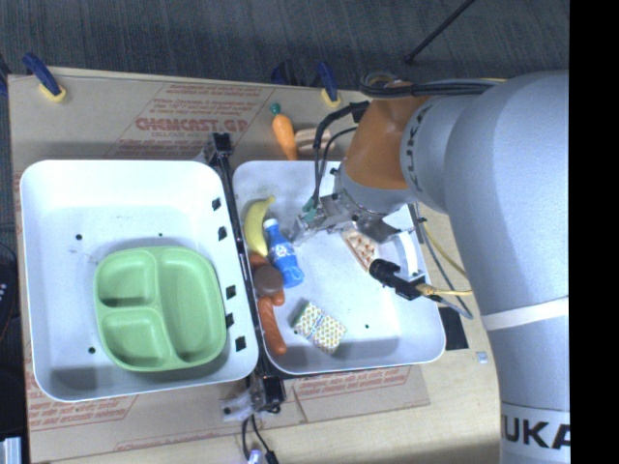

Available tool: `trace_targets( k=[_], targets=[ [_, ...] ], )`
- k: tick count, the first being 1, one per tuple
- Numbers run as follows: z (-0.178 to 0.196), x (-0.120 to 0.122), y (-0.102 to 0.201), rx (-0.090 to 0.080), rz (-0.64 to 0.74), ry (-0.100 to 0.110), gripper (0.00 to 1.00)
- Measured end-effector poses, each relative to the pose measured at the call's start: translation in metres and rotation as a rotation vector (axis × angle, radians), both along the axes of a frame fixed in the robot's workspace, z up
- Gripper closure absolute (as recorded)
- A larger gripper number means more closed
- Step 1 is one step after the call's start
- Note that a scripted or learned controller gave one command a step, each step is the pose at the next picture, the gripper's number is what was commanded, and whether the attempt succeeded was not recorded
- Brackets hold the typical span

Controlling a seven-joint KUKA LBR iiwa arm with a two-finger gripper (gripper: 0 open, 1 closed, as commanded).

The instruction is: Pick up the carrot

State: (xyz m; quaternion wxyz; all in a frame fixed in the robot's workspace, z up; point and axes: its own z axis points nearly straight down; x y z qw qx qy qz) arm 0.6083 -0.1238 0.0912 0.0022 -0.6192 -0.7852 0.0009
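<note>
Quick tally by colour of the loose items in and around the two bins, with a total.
Orange: 2, carrot on the bench behind the right bin, sausage-like piece
Yellow: 1, banana
Blue: 1, bottle
Green: 1, divided plate
Brown: 1, round item
Patterned: 1, packet
Total: 7

The carrot point(283, 135) lies on open bench above the right bin's point(426, 341) upper rim, with bare cardboard to its left, while the arm point(484, 162) crowds it from the right and the banana point(255, 224) and blue bottle point(283, 255) sit below inside.
</note>
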Motion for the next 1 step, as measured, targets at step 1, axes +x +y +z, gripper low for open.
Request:
trace_targets(
  k=[1],
  targets=[
    [0.15, 0.049, -0.0112, -0.003, 0.137, -0.006, 1.0]
  ],
)
